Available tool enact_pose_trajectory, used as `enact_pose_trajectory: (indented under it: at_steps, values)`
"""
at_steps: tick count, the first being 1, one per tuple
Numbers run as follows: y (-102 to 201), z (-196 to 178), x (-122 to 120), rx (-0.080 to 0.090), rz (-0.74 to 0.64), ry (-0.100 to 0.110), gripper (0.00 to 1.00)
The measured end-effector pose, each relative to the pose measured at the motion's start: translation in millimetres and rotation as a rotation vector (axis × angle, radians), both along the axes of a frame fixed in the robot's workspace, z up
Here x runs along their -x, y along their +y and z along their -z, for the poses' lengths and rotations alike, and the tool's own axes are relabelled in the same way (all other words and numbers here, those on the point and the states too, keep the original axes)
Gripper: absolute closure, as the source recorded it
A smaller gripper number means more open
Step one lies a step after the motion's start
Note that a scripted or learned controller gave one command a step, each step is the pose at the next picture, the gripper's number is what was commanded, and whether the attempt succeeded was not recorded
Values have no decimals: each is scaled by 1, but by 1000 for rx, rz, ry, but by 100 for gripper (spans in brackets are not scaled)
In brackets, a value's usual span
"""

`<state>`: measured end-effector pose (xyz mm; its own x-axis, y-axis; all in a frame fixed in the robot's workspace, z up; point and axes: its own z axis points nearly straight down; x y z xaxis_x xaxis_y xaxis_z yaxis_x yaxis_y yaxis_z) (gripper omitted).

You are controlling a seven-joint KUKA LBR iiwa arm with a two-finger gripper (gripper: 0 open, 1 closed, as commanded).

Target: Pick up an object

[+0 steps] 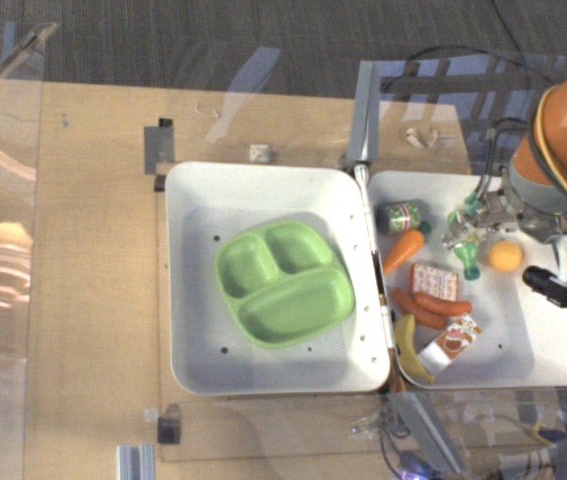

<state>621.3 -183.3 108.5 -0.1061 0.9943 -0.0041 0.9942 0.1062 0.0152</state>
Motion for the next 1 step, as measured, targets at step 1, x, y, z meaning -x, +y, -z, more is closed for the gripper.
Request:
enact_pose_trajectory:
  at_steps: [1]
  values:
    - [47, -107, -7, -3, 185, 8, 100]
